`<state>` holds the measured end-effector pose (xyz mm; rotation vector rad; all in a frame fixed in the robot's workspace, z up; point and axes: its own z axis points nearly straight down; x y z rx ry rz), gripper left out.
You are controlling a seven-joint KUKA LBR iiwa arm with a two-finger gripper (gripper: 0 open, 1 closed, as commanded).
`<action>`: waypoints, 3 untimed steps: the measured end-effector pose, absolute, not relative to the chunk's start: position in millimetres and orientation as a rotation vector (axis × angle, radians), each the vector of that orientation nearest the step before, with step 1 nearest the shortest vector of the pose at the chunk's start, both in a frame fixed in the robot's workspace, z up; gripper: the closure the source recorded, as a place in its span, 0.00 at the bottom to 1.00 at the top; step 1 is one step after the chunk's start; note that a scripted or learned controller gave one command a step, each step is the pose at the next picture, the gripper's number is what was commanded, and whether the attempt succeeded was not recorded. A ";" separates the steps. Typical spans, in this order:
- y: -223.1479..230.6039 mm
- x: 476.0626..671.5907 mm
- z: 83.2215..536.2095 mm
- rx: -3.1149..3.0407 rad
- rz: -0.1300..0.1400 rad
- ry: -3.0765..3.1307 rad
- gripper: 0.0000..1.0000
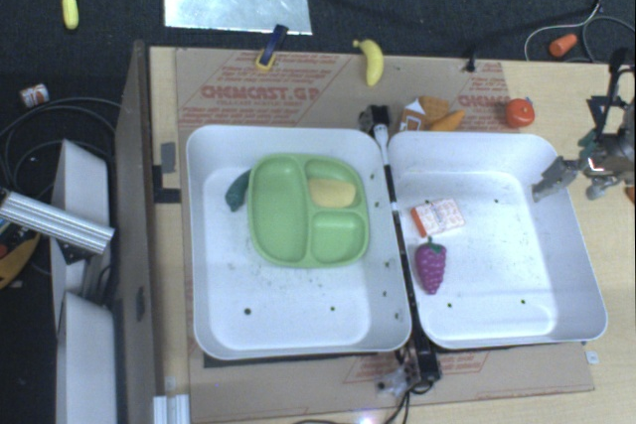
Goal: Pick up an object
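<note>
The right bin (517,313) holds a small red and white box (438,216) near its left wall and a purple bunch of grapes (429,267) just below it. In the left bin (288,323) lies a green divided plate (298,233) with a yellow piece (333,192) in its upper right compartment. A dark green item (238,190) rests against the plate's left side. My gripper (594,164) hangs over the right bin's upper right rim, far from the box and grapes, and nothing shows in its grasp.
On the cardboard behind the bins lie a banana (372,62), an orange carrot-like piece (444,120), a red tomato (519,112) and a blue and yellow clip (270,49). A black hinge strip (396,233) runs between the bins.
</note>
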<state>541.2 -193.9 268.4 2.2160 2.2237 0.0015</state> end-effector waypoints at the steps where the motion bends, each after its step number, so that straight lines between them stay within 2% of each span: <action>1: -105.4 511.5 130.7 2.221 -0.006 2.243 0.00; 2: -87.1 583.2 95.8 2.209 0.004 2.228 0.00; 3: -131.5 609.2 84.6 2.218 0.003 2.218 0.00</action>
